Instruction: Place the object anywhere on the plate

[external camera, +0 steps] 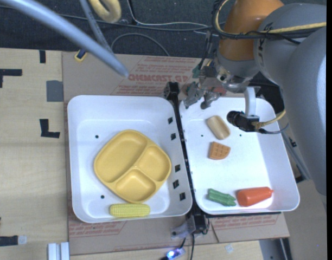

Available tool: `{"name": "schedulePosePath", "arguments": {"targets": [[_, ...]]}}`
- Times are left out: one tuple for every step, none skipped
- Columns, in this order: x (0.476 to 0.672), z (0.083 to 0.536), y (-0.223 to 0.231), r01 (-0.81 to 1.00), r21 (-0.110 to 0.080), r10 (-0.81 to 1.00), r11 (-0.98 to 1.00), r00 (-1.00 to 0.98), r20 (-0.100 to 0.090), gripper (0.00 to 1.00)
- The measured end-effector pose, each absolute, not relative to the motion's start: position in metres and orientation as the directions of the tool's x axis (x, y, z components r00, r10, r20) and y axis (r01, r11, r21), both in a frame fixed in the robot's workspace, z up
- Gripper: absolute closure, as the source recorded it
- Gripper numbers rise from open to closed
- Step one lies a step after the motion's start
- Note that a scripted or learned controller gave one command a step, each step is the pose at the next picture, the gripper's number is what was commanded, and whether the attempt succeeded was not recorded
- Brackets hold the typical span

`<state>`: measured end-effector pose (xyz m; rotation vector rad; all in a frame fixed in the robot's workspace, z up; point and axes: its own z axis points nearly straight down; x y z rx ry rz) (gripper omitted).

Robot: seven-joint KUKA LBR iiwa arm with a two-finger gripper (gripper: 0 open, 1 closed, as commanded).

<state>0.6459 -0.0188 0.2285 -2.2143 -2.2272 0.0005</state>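
Arm: the grey arm [296, 53] with its orange band [244, 23] comes in from the right and hangs over the top edge of the right bin
Tool: the tool [201, 97] sits above the top left corner of the right bin [263, 145], close to the wall between the two bins; I cannot tell how its fingers stand, and nothing shows between them
Plate: a yellow plate [132, 164] with three sections lies in the middle of the left bin [82, 145]; no food rests on it
Corn: a yellow corn cob [129, 210] lies in the left bin just below the plate, near the bottom wall
Bread roll: a tan bread roll [217, 127] lies in the right bin, just below the tool
Waffle: an orange waffle piece [218, 151] lies just below the bread roll
Green vegetable: a green vegetable [221, 197] lies near the bottom wall of the right bin
Carrot: an orange carrot [254, 195] lies just to the right of the green vegetable
Bench: brown cardboard [155, 72] lies under both bins on the bench
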Motion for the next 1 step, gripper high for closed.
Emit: {"name": "schedulePosePath", "arguments": {"targets": [[0.6384,0.2247,0.042,1.0,-0.002,1.0,0.006,-0.006,0.0,1.0]]}}
